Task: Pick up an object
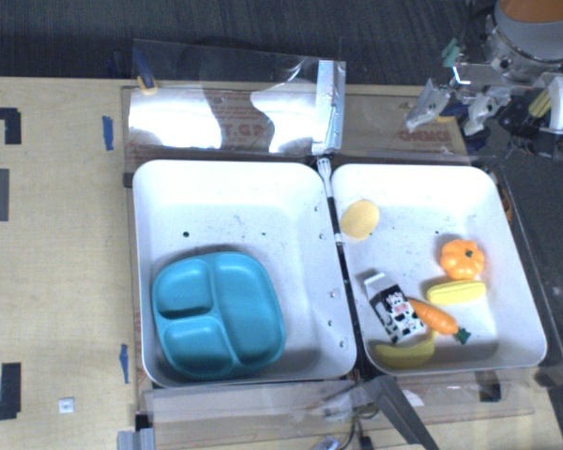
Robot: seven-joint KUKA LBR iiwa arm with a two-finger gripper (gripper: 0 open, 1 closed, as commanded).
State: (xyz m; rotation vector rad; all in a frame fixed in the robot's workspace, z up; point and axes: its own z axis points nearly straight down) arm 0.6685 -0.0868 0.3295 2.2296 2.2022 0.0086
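Counting six toys [413, 298], one tray [218, 314].

wooden bench [56, 279] bears two white bins [235, 190] [422, 181] side by side

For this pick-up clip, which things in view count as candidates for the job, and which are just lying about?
Job:
- tool, above the right bin's far edge
- right bin, holding: yellow disc, pumpkin, corn, carrot, cow toy, banana

Just there:
- left bin
- blue tray in it (bulky, probably not a pick)
- clear panel behind the bins
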